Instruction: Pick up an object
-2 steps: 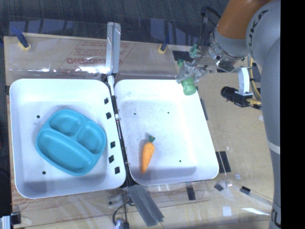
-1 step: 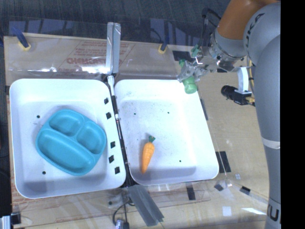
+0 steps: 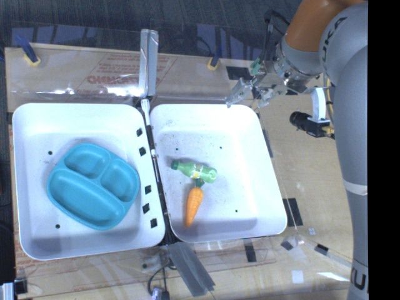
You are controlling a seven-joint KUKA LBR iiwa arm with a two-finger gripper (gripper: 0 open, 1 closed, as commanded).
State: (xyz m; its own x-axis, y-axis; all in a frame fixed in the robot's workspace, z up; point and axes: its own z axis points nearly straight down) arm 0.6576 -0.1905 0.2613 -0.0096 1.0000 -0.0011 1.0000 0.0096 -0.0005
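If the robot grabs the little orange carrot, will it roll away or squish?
The carrot lies flat in the right bin and looks round and tapered, so a nudge would probably roll it in a curve. It looks like a smooth toy, likely light and stiff, perhaps slippery. Its top touches the green bottle, which may shift too.

The right bin holds a green bottle lying near its middle, with an orange carrot touching it just below. Above that bin's upper right corner hangs the gripper. Left of that bin, the left bin holds a blue divided tray.
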